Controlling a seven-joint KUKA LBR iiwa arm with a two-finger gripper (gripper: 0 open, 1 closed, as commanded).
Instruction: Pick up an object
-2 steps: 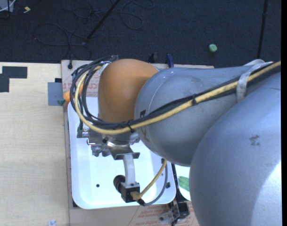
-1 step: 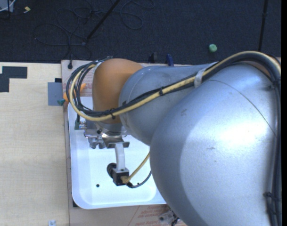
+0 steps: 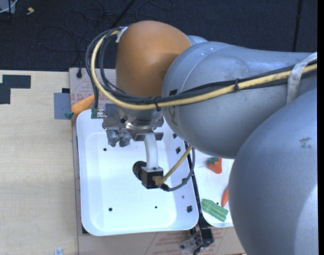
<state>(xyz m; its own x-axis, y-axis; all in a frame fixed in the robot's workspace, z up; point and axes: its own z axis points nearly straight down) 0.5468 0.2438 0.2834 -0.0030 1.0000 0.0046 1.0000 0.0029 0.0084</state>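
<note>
Well, from the overhead camera view my gripper (image 3: 119,139) hangs over the far part of the left bin (image 3: 98,195), as the camera sees it, pointing down at its white floor. How my jaws stand I cannot tell, since the wrist covers much of them, and I see no object between them. The floor below me is bare white with a few small dark dots. A carrot (image 3: 83,104) lies at that bin's far left corner, on or just outside the rim, its green end out over the bench (image 3: 34,169) and well apart from me. My arm (image 3: 231,105) covers most of the right bin (image 3: 206,187). In the strip of it that shows lie a red piece (image 3: 215,166) farther back, a green piece (image 3: 214,210) near the front rim, and an orange piece (image 3: 224,197) between them, partly under my arm.
</note>
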